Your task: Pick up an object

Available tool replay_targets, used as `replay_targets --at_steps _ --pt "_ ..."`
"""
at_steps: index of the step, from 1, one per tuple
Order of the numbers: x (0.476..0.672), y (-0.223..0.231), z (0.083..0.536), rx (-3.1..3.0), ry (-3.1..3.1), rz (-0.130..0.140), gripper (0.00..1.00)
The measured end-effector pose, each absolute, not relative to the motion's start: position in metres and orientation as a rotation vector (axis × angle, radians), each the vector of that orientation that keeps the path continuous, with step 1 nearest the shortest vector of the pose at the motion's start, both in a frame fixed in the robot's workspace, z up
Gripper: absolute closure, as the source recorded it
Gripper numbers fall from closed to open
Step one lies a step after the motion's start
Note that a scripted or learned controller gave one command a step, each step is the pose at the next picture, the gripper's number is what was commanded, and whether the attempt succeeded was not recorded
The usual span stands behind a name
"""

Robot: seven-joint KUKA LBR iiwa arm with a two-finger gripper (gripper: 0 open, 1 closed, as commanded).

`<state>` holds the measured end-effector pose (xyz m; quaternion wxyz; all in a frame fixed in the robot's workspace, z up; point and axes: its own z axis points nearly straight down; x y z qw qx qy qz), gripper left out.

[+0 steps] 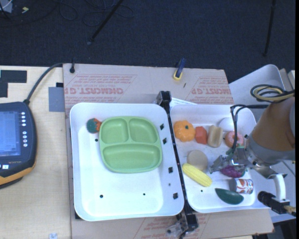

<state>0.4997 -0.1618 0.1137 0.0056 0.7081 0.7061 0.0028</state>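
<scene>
Lying nearest in the right white plastic bin (202,203) are a glossy dark-green leaf-shaped toy (229,196) and a small red-and-white can (243,185). Just beyond, the metal two-finger gripper (220,164) hovers beside a purple rounded toy (232,172), near a knobbly yellow plastic corn cob (197,175); whether its fingers are spread or closed, I cannot tell. Farther back sit a smooth orange pumpkin-shaped toy (184,131) and, in the left bin, a pale-green three-compartment plastic tray (130,144).

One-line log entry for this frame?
arm: over right bin | gripper: low beside purple object, grasp not confirmed | left bin: green tray
</scene>
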Motion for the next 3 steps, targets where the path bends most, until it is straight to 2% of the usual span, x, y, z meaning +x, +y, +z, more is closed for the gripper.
replay_targets --at_steps 1,3 --pt "0.499 -0.165 0.123 2.225 2.199 0.004 1.00" --pt "0.496 -0.158 0.225 2.219 2.221 0.003 1.00"
